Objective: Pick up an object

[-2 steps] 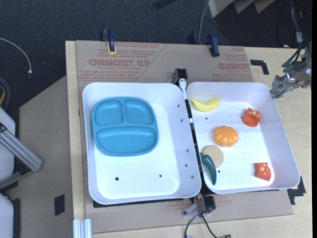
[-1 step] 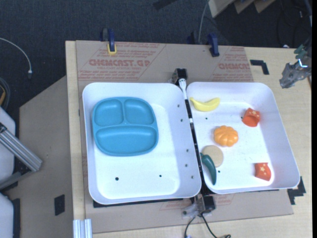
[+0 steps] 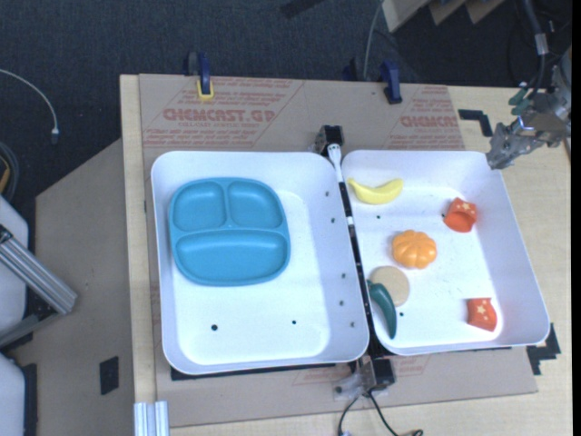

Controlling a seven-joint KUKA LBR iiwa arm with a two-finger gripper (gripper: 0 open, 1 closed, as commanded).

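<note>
Five toys wait in the right bin point(image 3: 522, 271); the pumpkin point(image 3: 414, 249) sits mid-bin. Gripper point(image 3: 501, 155) hovers at the bin's far right corner (whether its jaws are apart or together, can't tell). Risk: descending there clips the rim.

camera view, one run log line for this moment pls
gripper: above right bin's far right corner, holding nothing | right bin: banana, pumpkin | left bin: blue tray
</note>
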